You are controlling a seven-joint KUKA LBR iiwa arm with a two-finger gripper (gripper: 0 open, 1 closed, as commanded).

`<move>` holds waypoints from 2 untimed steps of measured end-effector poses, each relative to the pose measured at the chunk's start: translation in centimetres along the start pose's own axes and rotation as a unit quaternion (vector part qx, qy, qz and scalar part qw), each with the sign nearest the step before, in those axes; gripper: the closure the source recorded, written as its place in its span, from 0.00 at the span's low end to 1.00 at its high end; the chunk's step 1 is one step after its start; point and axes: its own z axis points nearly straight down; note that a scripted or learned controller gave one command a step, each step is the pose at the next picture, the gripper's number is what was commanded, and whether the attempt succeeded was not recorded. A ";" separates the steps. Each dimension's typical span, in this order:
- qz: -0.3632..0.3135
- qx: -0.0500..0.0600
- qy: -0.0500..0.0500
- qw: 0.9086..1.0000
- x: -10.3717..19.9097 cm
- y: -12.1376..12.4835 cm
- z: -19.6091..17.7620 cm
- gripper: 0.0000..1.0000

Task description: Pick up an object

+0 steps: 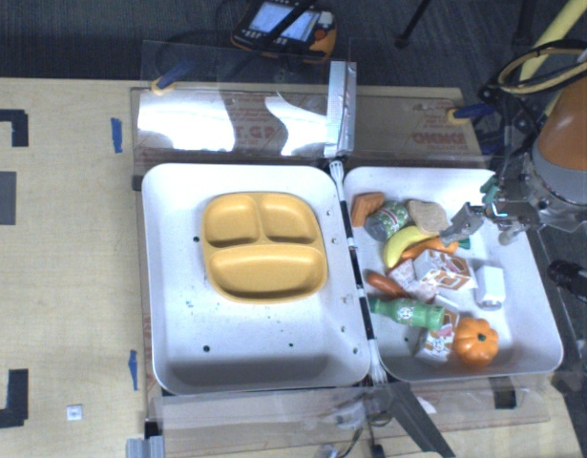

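Note:
The right bin point(546, 337) holds a pile of toy groceries: a yellow banana point(400, 246), a green can point(387, 220), a beige round piece point(428, 216), a brown piece point(366, 204), a small white-and-red carton point(442, 273), a green bottle point(408, 312), an orange pumpkin point(474, 340) and a white block point(491, 284). My gripper point(485, 228) hangs over the bin's upper right part, just right of the beige piece and above the white block. It is open, with one finger point(461, 223) reaching toward the pile, and nothing sits between the fingers.
The left bin point(169, 275) carries a yellow divided plate point(264, 245). A ridge point(352, 256) where the bins meet runs down the middle. A clear plastic panel point(236, 117) stands behind the left bin. Cables and the arm's body point(565, 151) crowd the far right.

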 end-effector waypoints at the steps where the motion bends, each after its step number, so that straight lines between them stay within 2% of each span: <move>1: 0.073 0.000 0.000 0.997 0.3 -0.2 6.0 0.00; 2: 0.068 -0.001 -0.001 0.998 -1.6 1.9 13.4 0.00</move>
